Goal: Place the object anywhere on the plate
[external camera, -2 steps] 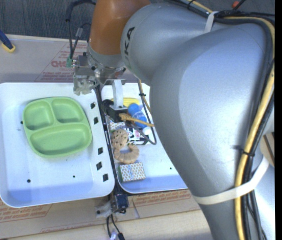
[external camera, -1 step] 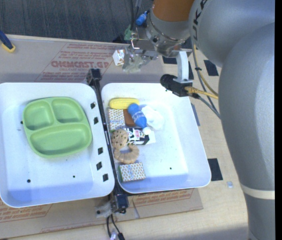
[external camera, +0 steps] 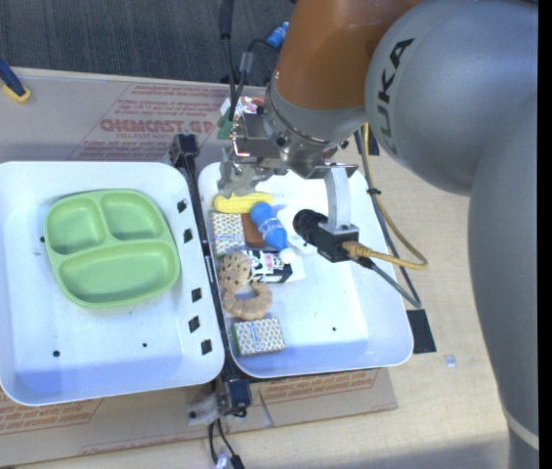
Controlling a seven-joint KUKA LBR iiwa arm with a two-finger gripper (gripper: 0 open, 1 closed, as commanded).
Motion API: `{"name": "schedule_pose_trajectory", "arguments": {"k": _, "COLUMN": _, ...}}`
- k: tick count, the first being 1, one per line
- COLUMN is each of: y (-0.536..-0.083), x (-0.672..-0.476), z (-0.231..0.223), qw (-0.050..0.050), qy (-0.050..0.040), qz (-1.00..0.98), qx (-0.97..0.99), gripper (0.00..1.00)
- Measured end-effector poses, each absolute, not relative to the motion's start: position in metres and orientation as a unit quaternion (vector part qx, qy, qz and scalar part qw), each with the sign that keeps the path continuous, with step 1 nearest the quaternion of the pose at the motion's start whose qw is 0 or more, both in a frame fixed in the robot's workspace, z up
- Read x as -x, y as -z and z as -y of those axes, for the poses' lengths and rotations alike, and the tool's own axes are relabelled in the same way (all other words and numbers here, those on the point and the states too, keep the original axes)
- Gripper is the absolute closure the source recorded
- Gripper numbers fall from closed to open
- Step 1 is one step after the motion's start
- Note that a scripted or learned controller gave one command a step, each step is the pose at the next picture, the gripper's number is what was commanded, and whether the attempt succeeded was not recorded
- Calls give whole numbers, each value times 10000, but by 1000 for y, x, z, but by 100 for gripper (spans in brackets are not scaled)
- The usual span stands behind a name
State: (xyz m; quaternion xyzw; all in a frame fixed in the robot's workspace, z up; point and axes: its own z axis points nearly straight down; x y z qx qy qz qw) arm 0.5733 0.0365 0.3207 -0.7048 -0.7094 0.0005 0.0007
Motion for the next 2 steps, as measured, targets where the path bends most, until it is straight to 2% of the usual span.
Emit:
{"name": "schedule_pose_trajectory", "arguments": {"k": 1, "y": -321, "x": -573, "z": -36, "qw": 5, "qy": -7, "qz": 7094, "qx": 7049, "gripper": 0}}
{"name": "schedule_pose_trajectory", "arguments": {"k": 2, "y": -227, "x": -522, "z": -23, "qw": 14, "qy": -21, "qz": 7093, "qx": 7049, "gripper": 0}}
